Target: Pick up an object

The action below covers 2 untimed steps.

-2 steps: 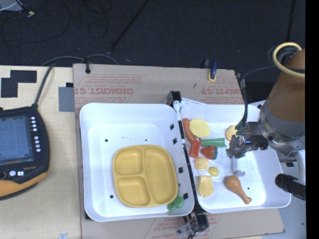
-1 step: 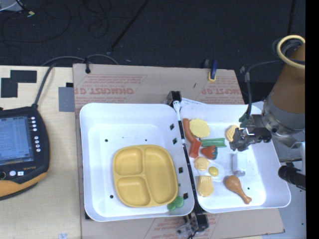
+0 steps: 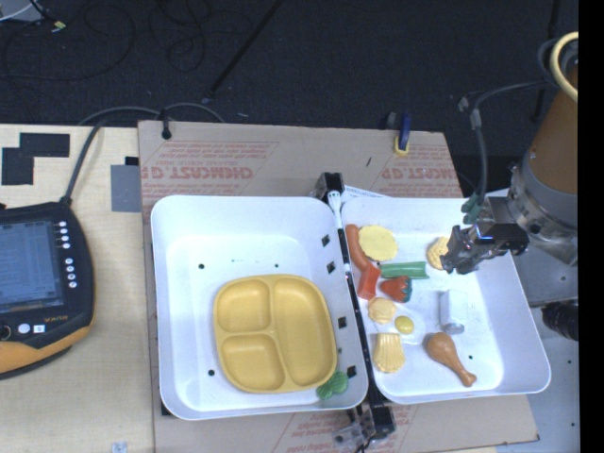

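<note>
The right bin [image 3: 514,347] holds several toy foods. Among them are a yellow round slice [image 3: 377,243], an orange-red sausage [image 3: 359,258], a green bean [image 3: 404,269], a red pepper [image 3: 394,289], a ridged yellow piece [image 3: 388,352], a brown drumstick [image 3: 449,357] and a small grey cylinder [image 3: 446,311]. My gripper [image 3: 461,253] hangs low over the bin's upper right part. A pale yellow round piece [image 3: 437,251] lies right against the gripper's left side. Whether that piece is held is hidden by the dark gripper body.
The left bin [image 3: 179,253] bears a yellow divided plate [image 3: 274,333], with a green toy [image 3: 332,385] at its lower right corner. A teach pendant [image 3: 38,281] lies at the far left. A blue and yellow clip [image 3: 403,135] stands behind the bins.
</note>
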Tool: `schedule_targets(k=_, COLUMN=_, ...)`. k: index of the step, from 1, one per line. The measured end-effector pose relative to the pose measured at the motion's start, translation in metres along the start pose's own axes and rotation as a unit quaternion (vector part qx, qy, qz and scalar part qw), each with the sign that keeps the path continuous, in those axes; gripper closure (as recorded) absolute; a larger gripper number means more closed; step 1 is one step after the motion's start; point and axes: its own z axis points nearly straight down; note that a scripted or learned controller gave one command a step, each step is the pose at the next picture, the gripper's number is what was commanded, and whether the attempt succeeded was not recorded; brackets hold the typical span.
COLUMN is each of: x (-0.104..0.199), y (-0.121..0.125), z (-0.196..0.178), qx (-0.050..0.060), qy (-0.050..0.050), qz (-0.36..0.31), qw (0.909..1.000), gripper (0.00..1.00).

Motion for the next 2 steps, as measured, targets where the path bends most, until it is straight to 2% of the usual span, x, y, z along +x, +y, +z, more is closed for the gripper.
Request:
schedule_targets(k=1, x=0.035, y=0.000, z=-0.037, qx=0.002, qy=0.000, qz=0.000, qw=1.0000, gripper=1.00)
schedule_targets(k=2, x=0.151, y=0.006, z=-0.056, qx=0.003, qy=0.001, qz=-0.005, qw=1.0000, gripper=1.00)
